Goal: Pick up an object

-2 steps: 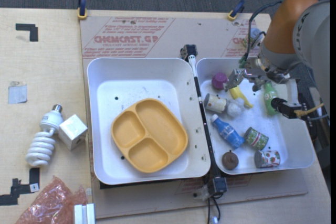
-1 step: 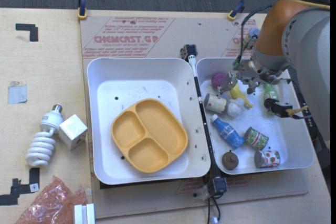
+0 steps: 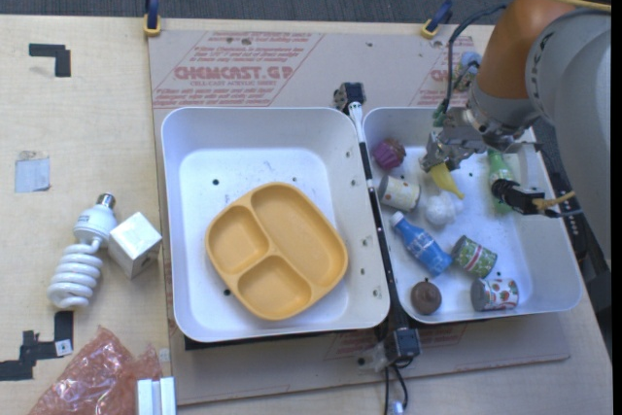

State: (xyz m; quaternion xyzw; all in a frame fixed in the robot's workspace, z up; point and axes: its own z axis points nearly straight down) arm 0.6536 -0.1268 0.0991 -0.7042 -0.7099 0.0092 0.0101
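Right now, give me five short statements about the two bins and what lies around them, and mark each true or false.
1. The yellow divided plate lies in the left bin. True.
2. The blue bottle lies in the left bin. False: it lies in the right bin, among the small items.
3. The spiral light bulb sits inside a bin. False: it lies on the bench, left of both bins, beside a white cube.
4. The end effector is above the right bin, near a yellow item. True.
5. The yellow plate has one compartment. False: it has three.
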